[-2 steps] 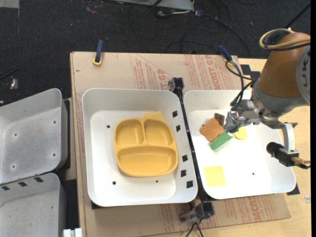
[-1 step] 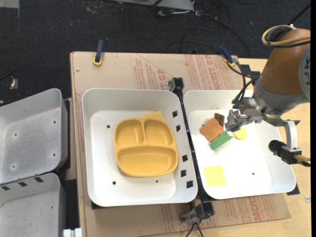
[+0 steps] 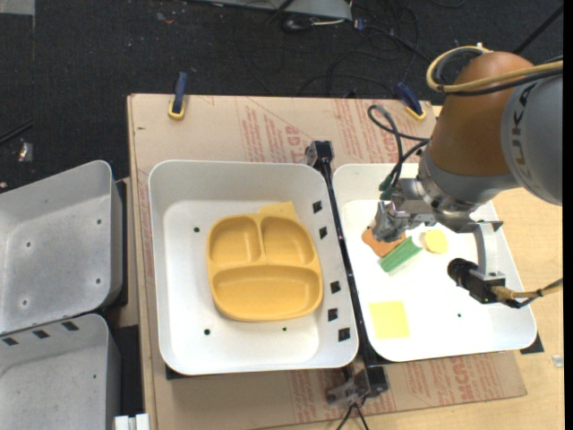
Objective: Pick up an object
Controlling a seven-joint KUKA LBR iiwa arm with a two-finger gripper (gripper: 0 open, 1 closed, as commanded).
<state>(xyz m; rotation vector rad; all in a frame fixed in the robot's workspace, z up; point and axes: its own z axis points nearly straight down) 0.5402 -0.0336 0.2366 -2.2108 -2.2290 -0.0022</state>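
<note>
Gripper [image 3: 387,228] low in right white plastic bin [image 3: 501,330], finger gap: cannot tell. Small green rectangular block [image 3: 400,255] just below it, beside orange piece [image 3: 373,239]. Looks light, stiff; grasp across narrow sides.

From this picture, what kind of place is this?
Probably a robotics lab or test bench: a robot arm reaches over two white bins clamped to a board, with loose cables on dark carpet.
</note>
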